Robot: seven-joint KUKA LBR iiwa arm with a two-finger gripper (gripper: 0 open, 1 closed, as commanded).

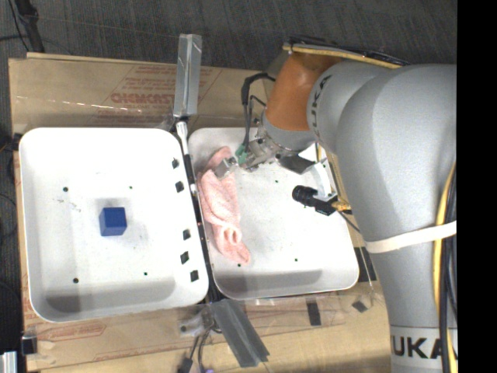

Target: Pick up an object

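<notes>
At the right bin's far-left corner, the gripper meets the pink cloth; its opening I cannot tell. Limp fabric could slip out.

Robot lab: grey industrial arm over two white bins on cardboard-covered bench, dark carpet beyond bench.

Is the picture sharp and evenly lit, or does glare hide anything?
Camera view: bright light washes out the white bins, with soft shadows along their near walls; the blue cube and pink cloth read clearly; the nearby arm looks slightly soft.
</notes>
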